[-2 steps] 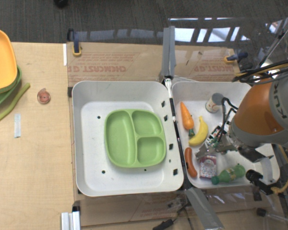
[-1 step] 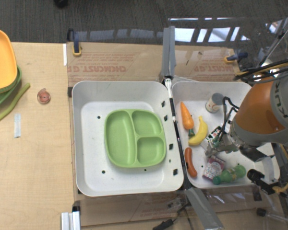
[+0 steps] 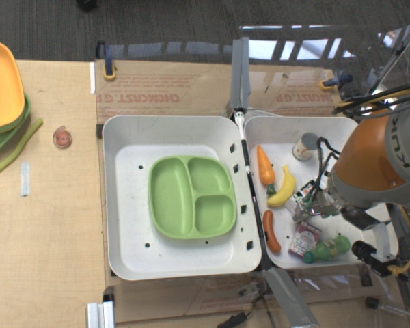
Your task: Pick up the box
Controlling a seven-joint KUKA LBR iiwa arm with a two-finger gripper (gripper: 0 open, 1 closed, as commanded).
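The gripper [image 3: 305,209] hangs low in the right bin [image 3: 342,125], just above the box [image 3: 305,240] by its front edge. I can't tell its grip state. A banana [image 3: 281,187] lies beside it.

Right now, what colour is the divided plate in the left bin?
Light green, all three compartments. The plate shows best in the camera view, lying in the left bin.

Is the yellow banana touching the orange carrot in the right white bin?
Touching. The camera view shows the yellow banana's upper end meeting the orange carrot's lower end, no white bin floor between them.
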